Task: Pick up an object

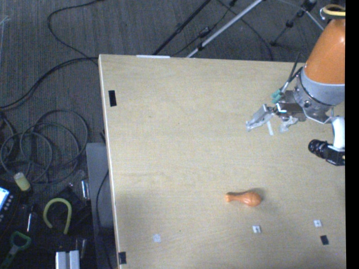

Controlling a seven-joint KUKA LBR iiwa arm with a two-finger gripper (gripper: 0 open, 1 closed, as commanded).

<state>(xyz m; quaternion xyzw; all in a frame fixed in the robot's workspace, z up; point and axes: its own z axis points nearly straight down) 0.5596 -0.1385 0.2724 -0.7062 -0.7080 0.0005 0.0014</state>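
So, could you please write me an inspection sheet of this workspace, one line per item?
Surface: pale wooden board, with small black and white markers near its edges.
Job's things: one orange, pear-shaped object lying on its side on the near part of the board.
Clutter: nothing seen on the board besides the markers.
Grippers: gripper over the board's right part, apart from the orange object, holding nothing.
Cables: black cables coiled on the floor at left.
Surroundings: grey carpet; tripod legs behind the board; a green hook-shaped item at lower left.
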